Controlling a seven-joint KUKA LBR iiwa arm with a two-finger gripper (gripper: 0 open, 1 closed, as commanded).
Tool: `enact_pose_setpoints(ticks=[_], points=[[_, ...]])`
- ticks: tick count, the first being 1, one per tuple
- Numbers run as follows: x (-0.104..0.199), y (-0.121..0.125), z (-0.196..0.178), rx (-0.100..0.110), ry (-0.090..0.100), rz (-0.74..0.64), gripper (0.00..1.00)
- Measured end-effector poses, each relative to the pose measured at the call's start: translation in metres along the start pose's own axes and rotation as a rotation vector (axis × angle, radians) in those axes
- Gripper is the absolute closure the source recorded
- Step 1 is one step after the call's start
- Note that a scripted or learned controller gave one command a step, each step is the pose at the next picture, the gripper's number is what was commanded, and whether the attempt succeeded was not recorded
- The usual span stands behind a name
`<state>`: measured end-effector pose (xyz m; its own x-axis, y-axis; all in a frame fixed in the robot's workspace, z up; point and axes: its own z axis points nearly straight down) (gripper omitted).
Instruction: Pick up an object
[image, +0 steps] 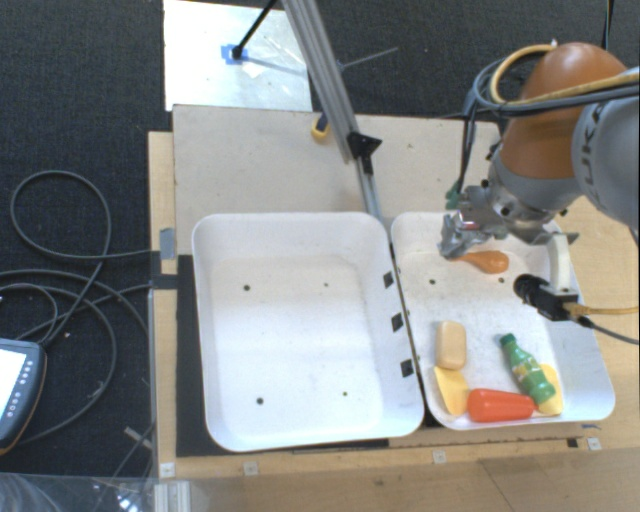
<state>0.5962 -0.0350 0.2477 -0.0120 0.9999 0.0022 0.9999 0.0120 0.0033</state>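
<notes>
Gripper (460, 237) hovering over right bin (600, 385) at its far end, can't tell its state. Orange toy (486, 262) lying just beside it. Bun (452, 344), carrot (500, 405), green bottle (526, 371) sitting nearer the camera.

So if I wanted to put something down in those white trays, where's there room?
The left bin has bare floor wall to wall. The right bin is crowded along its near edge: bread roll, cheese wedge, carrot, green bottle. The gripper hangs beside the orange piece; between lies a bare strip.
</notes>
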Motion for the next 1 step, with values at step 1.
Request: enact_pose_setpoints(ticks=[1], points=[[0.0628, 0.0037, -0.0012, 0.001, 0.001, 0.0, 1.0]])
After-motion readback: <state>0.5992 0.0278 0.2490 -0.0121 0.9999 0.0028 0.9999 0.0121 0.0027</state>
